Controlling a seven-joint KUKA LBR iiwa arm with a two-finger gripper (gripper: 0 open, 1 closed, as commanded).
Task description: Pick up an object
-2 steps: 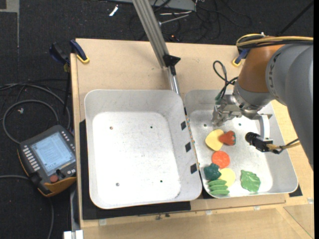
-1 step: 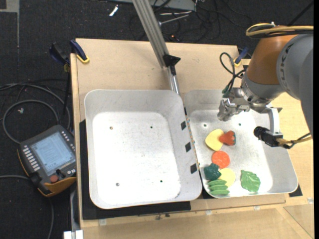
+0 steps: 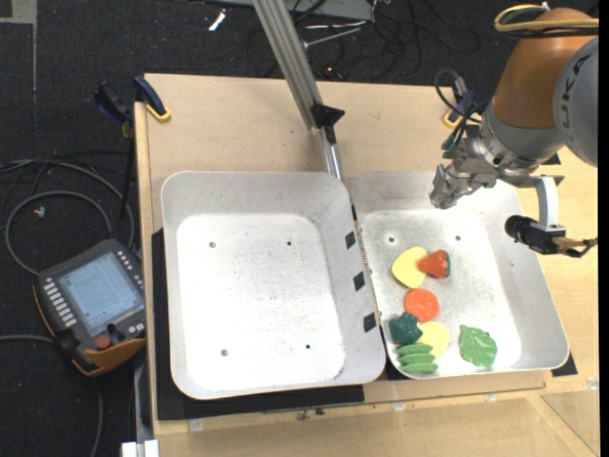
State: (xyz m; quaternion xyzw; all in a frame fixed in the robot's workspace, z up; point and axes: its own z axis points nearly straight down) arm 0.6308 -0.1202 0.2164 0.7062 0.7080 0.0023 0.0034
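The right bin [image 3: 519, 284] holds several small toy foods: a yellow piece [image 3: 408, 268] with a red piece [image 3: 437, 264] against it, an orange round piece [image 3: 422, 304], a dark green piece [image 3: 404, 329], a second yellow piece [image 3: 435, 336], a striped green piece [image 3: 416, 355] and a light green leafy piece [image 3: 478, 347]. My gripper [image 3: 444, 194] hangs over the far edge of the right bin, well above and behind the toys, with nothing seen in it.
The left bin [image 3: 190, 284] sits beside the right one. A slanted metal pole [image 3: 290, 50] crosses the back of the bench. A handheld control pendant [image 3: 90, 298] lies left of the bench. Cables run behind the bench.
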